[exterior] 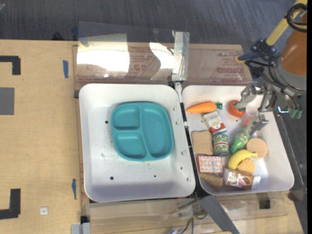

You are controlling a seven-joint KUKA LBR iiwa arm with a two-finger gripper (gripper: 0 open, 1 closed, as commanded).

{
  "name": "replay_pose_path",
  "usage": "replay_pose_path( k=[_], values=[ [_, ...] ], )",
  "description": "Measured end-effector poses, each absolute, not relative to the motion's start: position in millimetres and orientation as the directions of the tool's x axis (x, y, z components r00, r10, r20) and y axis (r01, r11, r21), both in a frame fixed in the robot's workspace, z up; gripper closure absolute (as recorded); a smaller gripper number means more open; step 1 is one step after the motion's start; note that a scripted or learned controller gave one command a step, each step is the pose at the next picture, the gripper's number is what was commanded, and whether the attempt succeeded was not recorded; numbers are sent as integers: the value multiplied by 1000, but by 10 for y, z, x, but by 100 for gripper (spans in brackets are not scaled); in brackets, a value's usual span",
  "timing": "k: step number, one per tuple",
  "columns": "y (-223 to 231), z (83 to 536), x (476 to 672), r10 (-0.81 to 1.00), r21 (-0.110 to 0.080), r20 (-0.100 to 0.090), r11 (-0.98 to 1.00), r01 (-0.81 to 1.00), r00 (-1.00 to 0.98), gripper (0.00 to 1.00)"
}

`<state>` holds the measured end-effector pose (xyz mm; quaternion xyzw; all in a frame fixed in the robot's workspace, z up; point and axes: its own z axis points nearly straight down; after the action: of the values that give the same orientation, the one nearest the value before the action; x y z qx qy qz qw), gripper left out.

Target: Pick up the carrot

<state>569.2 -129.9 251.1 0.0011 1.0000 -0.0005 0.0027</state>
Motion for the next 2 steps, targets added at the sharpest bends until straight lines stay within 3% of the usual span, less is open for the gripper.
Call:
replay_pose_path(
  k=[1, 2],
  values=[
    [-512, 2457, 6108, 286, 3, -7, 958, 286, -958, 0],
    [-611, 1846, 6543, 87, 1, -6, 996, 87, -996, 0]
  ],
)
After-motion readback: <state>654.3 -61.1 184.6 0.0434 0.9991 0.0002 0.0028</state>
